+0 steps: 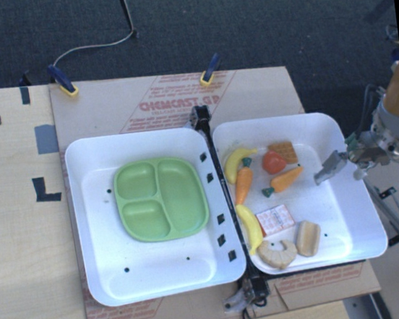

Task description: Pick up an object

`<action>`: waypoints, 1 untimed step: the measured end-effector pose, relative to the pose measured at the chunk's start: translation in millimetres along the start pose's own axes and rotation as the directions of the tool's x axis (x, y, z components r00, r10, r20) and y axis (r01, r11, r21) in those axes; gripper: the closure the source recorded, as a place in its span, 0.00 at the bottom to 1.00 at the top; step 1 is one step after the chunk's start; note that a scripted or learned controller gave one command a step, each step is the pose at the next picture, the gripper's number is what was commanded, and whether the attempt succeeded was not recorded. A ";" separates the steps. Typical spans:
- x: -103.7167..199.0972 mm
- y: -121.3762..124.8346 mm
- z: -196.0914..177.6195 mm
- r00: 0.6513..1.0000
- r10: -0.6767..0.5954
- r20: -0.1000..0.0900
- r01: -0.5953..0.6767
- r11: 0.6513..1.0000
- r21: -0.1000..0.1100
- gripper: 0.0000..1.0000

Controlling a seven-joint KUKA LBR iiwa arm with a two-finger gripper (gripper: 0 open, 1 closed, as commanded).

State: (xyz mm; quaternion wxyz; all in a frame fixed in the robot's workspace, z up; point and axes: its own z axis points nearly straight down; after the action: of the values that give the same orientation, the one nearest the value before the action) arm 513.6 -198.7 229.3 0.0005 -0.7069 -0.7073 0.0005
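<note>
Left bin, a green three-compartment plastic tray (162,199). Right bin: two yellow toy bananas (250,226) and an orange toy carrot (243,184) along the divider, a red tomato (273,161) just beyond. The grey hand (330,168) hovers over the right rim, grip unclear, nothing visibly held.

The grey arm (393,133) reaches in from the right, its hand (330,168) extended leftward, low and level.

Cardboard-covered bench (20,237) under two bins (102,277)
</note>
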 end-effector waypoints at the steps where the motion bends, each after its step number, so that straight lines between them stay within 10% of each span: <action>1: 32.2 44.9 142.2 1.000 -0.002 0.000 0.002 1.000 -0.007 0.00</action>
State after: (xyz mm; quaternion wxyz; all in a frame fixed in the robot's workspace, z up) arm 558.3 -166.4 87.0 -0.0021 -0.7062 -0.7080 -0.0019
